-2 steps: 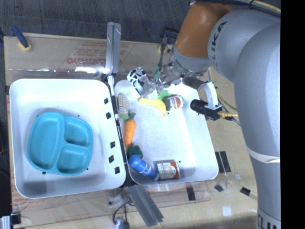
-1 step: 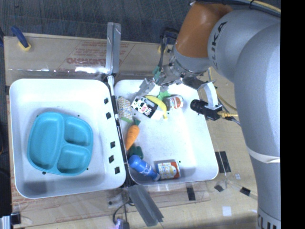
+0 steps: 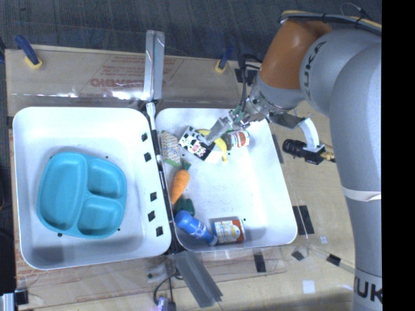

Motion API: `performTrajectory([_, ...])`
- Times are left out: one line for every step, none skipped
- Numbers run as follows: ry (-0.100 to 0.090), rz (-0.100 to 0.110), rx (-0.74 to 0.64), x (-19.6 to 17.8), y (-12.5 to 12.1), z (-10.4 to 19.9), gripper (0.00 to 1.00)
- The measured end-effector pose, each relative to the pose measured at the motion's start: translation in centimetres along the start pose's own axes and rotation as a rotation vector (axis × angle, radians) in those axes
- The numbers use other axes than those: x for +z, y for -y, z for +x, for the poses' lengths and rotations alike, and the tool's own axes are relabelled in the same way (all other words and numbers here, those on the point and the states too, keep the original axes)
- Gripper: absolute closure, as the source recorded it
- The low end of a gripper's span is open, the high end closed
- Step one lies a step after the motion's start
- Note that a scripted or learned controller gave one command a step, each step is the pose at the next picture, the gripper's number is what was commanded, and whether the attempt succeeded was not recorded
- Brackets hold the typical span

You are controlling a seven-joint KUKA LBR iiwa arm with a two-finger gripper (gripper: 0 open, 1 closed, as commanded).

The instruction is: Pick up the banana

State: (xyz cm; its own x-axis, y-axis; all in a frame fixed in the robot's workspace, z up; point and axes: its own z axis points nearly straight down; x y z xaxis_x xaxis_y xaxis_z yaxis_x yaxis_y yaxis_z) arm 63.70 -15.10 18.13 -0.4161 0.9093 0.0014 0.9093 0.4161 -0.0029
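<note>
The banana [image 3: 222,149] is yellow and lies in the upper middle of the right bin [image 3: 272,193]; little of it shows. A black-and-white spotted box [image 3: 195,142] covers its left end. My gripper [image 3: 216,133] reaches down from the upper right and sits right over the banana, between the spotted box and a small red can [image 3: 240,138]. The gripper hides the top of the banana.
In the right bin there are also a patterned pouch [image 3: 170,146], a carrot [image 3: 179,184], a green item [image 3: 185,205], a blue bottle [image 3: 192,226] and a labelled can [image 3: 228,230]. The left bin [image 3: 26,173] holds a blue divided plate [image 3: 81,194].
</note>
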Motion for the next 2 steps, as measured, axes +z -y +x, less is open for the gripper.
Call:
performTrajectory([0.001, -0.002, -0.037, 8.9, -0.1, 0.3, 0.0])
performTrajectory([-0.035, 0.025, 0.131, 9.0, -0.6, -2.6, 0.0])
